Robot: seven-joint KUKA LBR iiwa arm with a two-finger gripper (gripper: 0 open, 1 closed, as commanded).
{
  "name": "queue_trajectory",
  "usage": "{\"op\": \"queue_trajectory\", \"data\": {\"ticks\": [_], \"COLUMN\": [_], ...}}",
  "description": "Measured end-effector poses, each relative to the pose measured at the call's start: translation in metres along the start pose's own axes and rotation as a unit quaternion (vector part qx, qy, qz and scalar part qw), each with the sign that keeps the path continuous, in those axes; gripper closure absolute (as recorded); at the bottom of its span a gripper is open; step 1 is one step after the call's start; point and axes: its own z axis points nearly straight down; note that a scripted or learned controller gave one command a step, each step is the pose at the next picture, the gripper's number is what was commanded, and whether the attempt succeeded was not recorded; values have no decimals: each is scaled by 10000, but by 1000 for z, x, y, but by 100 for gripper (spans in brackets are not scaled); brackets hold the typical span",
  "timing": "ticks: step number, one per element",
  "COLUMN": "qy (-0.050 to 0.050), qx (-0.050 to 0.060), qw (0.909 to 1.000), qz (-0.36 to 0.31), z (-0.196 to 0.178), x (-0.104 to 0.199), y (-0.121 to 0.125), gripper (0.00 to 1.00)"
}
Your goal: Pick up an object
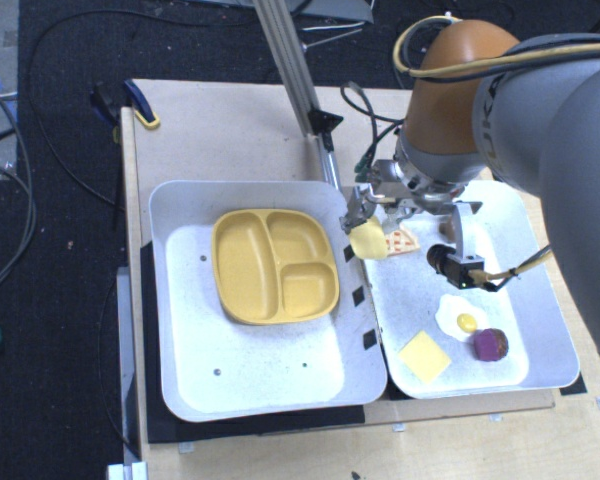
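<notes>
At right bin's (540,368) far-left corner, gripper (365,230) seems closed on pale yellow plastic piece (368,240); lift straight, slowly, watching your grip.

This is a robotics lab — a test cell, not a home or kitchen. A grey industrial arm (540,98) with an orange band reaches over a plain bench (220,138) bearing two shallow white bins (180,368). Beyond the gripper (365,223), an aluminium strut (285,48) rises from the bench. Loose black cables (60,148) trail over dark carpet far to the gripper's left — and toy food, a fried egg (460,319) among it, lies just below the gripper.
</notes>
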Motion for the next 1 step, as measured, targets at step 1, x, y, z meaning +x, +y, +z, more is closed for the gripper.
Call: {"op": "queue_trajectory", "data": {"ticks": [1], "qy": [6], "qx": [-2], "qw": [10000], "qz": [-8], "z": [-11], "x": [63], "y": [-4], "gripper": [100]}}
